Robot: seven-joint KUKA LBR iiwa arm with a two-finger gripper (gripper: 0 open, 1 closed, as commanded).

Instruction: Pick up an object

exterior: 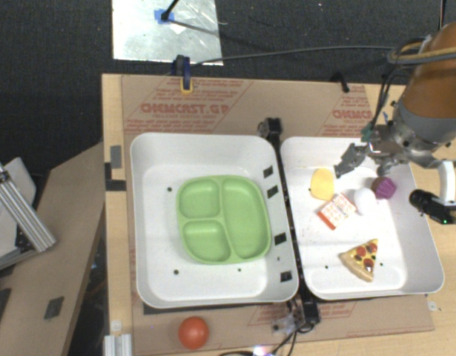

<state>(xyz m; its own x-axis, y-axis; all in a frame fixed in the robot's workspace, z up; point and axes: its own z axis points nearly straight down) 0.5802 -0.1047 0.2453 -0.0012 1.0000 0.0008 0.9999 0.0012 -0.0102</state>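
The right bin (417, 273) holds several small items: a yellow piece (323, 183), a red and white box (336, 211), a white lump (363, 197), a purple piece (385, 188) and a toy pizza slice (362, 259). My gripper (367, 163) hangs over the back of this bin, just above and between the yellow piece and the purple piece. Its fingers are spread open with nothing between them. The left fingertip (350, 159) points toward the yellow piece.
A green divided tray (222, 219) lies in the left bin (150, 199). A red ball (193, 332) rests on the bench in front of the left bin. A black divider with clips (281, 199) runs between the bins. Cables cross the back.
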